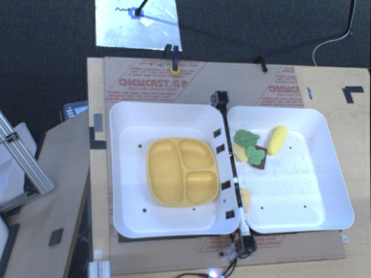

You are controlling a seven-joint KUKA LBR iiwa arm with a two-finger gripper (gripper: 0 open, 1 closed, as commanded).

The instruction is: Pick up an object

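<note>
A yellow divided plate (pixel 182 171) lies in the left bin (pixel 124 155). Right of the plate, the other bin (pixel 313 201) holds green pieces (pixel 246 139) and a corn cob (pixel 277 140).

Left bin (pixel 124 126): 1 yellow divided plate (pixel 181 171). Right bin (pixel 313 196): corn cob (pixel 277 139), green pieces (pixel 249 145), pale yellow piece (pixel 246 199).
</note>
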